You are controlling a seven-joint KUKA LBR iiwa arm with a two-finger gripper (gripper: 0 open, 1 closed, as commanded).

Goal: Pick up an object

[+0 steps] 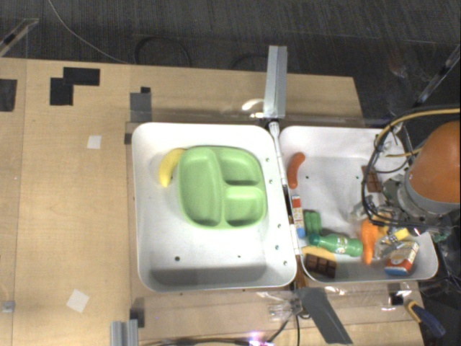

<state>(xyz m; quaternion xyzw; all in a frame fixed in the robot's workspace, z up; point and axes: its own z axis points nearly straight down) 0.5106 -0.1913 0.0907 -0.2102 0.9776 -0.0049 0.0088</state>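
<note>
The right bin [331,146] holds an orange-red sausage [295,170], a green bottle [336,246] lying on its side, a small green block [311,222], a brown chocolate bar [320,266], an orange carrot [369,242] and a small red, white and blue carton [402,259]. The arm's orange band [438,161] hangs over the bin's right side. Below it, my gripper [382,213] sits low among dark cables, just above the carrot and beside the carton. Whether it touches any of them is hidden.
In the left bin [155,251] lies a green divided plate [220,186] with a yellow banana [168,167] at its left edge. A metal post [276,81] stands behind the divider between the bins. Wooden bench surrounds them.
</note>
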